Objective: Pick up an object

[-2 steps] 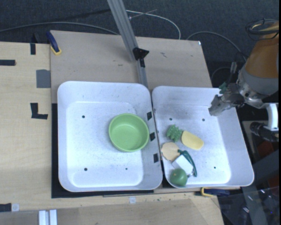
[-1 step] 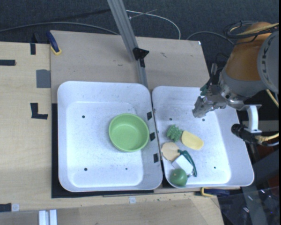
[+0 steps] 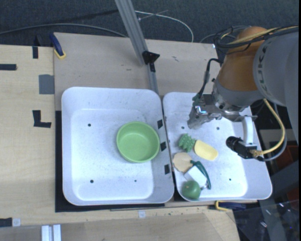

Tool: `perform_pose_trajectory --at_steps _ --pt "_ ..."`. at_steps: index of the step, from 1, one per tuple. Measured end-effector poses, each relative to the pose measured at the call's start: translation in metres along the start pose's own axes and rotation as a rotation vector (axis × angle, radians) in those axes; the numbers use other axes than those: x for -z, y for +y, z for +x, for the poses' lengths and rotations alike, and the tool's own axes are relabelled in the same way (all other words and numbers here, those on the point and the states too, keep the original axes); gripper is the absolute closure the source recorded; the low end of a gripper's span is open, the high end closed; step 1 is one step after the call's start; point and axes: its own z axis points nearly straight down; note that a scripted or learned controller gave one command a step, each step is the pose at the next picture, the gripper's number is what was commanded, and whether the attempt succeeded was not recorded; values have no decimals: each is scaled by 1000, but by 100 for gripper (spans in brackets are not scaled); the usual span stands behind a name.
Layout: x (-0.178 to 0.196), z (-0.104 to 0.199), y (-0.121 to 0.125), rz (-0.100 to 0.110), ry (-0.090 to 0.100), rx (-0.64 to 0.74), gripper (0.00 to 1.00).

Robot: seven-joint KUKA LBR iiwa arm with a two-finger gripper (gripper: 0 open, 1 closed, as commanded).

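Arm (image 3: 261, 64) is reaching in from the right, gripper (image 3: 197, 118) hanging over the right bin (image 3: 231, 185), upper-left part, near the divider w/ the left bin (image 3: 85, 149). Jaws – can't tell if apart or together; dark fingertips are blurring into one shape at this angle. Nothing is showing between them.

Right bin contents are clustering along its left edge, lower half:
- green bumpy piece (image 3: 186, 143) just below the gripper, apart from it
- yellow oblong (image 3: 206, 150) lying just beside the green piece, toward bin centre
- tan round piece (image 3: 181, 161) sitting near the divider edge
- white block w/ dark green strap (image 3: 198, 173) – touching or nearly touching the tan piece
- green ball (image 3: 191, 189) sitting at the bottom-left corner, close to the rim

Open room: right half of the right bin is lying bare, apart from a black wrist fitting (image 3: 238, 145) hanging over it. Objs along the left wall are leaving little clearance on the divider side.

Left bin is holding a green bowl (image 3: 137, 142), upright, right of centre, near its right edge; the rest of that floor is lying bare.
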Motion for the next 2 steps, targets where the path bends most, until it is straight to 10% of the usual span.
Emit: perform_pose_trajectory --at_steps 2 --pt "9 107 -10 -3 0 1 100"
